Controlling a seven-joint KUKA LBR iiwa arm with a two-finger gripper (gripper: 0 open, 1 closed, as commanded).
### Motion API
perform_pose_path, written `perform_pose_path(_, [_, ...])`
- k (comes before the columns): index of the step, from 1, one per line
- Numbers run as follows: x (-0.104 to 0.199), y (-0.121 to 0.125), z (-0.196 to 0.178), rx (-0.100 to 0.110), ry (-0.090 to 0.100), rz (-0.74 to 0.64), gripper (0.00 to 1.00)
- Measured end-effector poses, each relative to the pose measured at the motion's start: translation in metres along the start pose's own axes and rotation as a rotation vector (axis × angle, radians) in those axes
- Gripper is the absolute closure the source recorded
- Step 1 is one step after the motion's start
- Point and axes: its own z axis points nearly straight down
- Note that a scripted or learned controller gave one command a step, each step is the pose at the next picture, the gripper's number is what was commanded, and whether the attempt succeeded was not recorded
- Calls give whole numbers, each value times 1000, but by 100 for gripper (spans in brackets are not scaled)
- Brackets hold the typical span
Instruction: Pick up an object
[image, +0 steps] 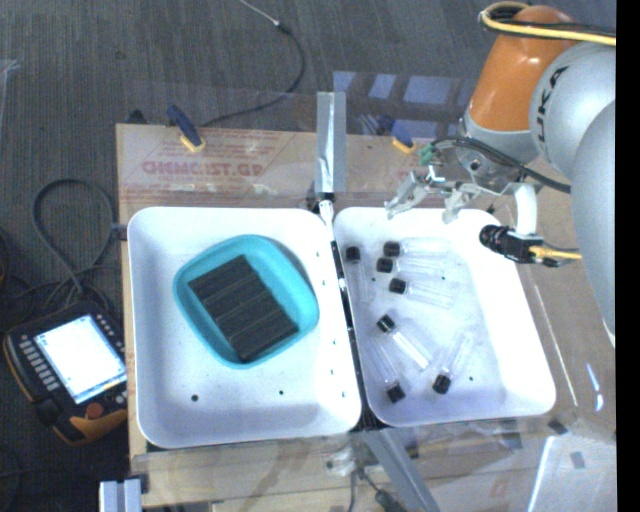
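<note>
Several clear vials with black caps lie scattered in the right bin (520, 330); one vial (403, 345) lies near the middle, another vial (420, 264) near the back. My gripper (428, 200) hangs above the back rim of the right bin, its two fingers spread open with nothing between them. The left bin (160, 400) holds a blue dish (195, 285) carrying a black ribbed block (243, 307).
A metal post (326, 140) stands behind the seam between the bins. A black connector with an orange cable (510, 242) hangs from the arm over the right bin's far right side. A teach pendant (70, 365) lies left of the bench.
</note>
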Motion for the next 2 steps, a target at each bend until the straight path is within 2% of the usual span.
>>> perform_pose_path(1, [-17, -24, 131, -2, -1, -36, 0])
perform_pose_path(2, [-9, -62, 133, -18, -12, -159, 0])
